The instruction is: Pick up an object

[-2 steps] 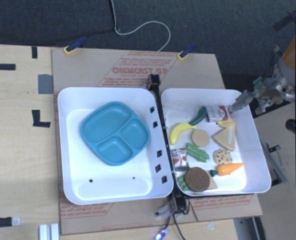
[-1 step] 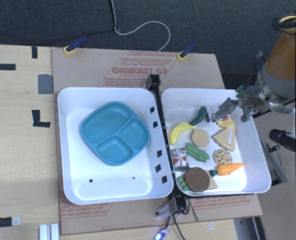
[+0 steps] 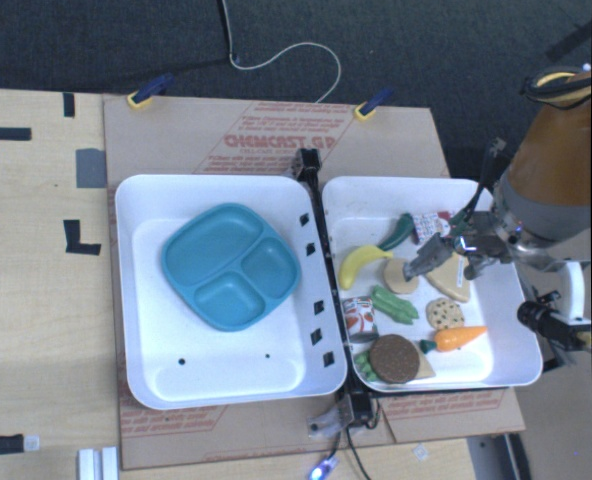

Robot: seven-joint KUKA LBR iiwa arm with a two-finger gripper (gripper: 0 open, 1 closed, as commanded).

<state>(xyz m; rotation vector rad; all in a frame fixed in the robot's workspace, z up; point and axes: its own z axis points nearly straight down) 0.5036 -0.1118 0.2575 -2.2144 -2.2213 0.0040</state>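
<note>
An overhead, slanted view of a desk (image 3: 36, 298) covered in part by a sheet of brown cardboard (image 3: 276, 138) that carries two shallow white bins side by side.

The left bin (image 3: 141, 368) holds a blue divided plate (image 3: 231, 265) with three compartments, lying tilted near the bin's middle and toward its far edge.

The right bin (image 3: 506, 363) holds a scatter of toy foods. A yellow banana (image 3: 361, 263) lies near the bin's left edge, with a dark green pepper (image 3: 398, 231) just beyond it toward the far edge. A green pea pod (image 3: 394, 304) sits near the middle. A small can with a red and white label (image 3: 359, 316) lies just beside the left edge. A round brown burger patty (image 3: 393, 358) rests at the near edge, partly over something green and pale. An orange carrot (image 3: 456, 337) lies toward the near right corner, touching or nearly touching a speckled cookie (image 3: 443, 314). A pale tan wedge (image 3: 448, 280) lies near the middle right, and a small red and white packet (image 3: 431, 223) lies by the far edge.

The grey arm with its orange band (image 3: 561, 158) reaches in from the right. Its tool (image 3: 423, 262) hangs low over the middle of the right bin, above a pale round piece (image 3: 400, 282) beside the banana. Whether the tool is spread or pressed together cannot be told, and nothing can be seen gripped in it
</note>
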